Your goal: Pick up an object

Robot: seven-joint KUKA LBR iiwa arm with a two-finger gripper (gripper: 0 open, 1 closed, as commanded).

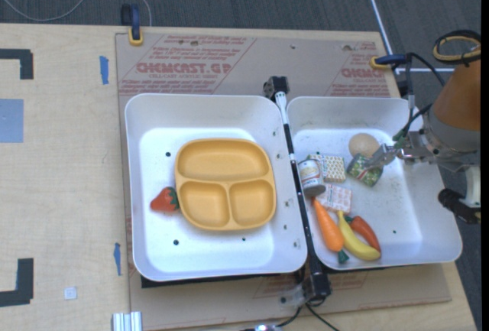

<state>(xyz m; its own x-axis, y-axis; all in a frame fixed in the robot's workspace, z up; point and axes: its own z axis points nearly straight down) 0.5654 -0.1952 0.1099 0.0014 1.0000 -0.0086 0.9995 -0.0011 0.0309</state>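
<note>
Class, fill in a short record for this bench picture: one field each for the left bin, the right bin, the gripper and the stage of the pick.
left bin: yellow divided plate; strawberry beside its left edge
right bin: can, carrot, banana, egg-like ball, green packet, small cards
gripper: low in the right bin, at the green packet
stage: nothing visibly lifted

The cardboard sheet [183, 62] under the bins reads "CHEMCAST GP" in red.
</note>
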